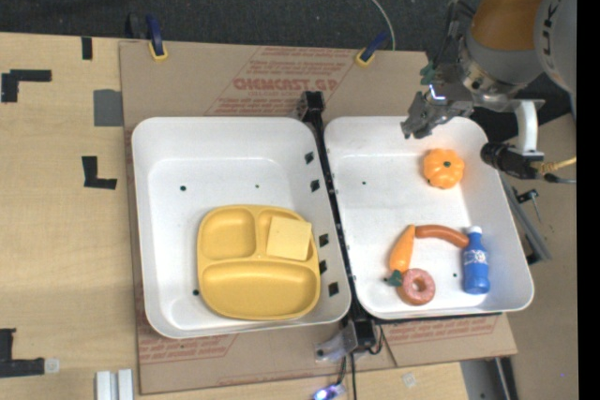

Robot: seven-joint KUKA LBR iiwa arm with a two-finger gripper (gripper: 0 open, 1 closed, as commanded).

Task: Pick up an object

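Left bin [159, 155] contains a yellow divided tray [255, 262], a pale yellow block [289, 238] resting in its upper right compartment. Right bin [375, 155] contains, toward its near end, a blue bottle [475, 261], a carrot [402, 250], a sausage [442, 234] and a doughnut [416, 287]; a small pumpkin [442, 168] sits apart, farther back. Gripper [424, 119] hangs over the far rim, left of the pumpkin, holding nothing; finger spread cannot be determined.
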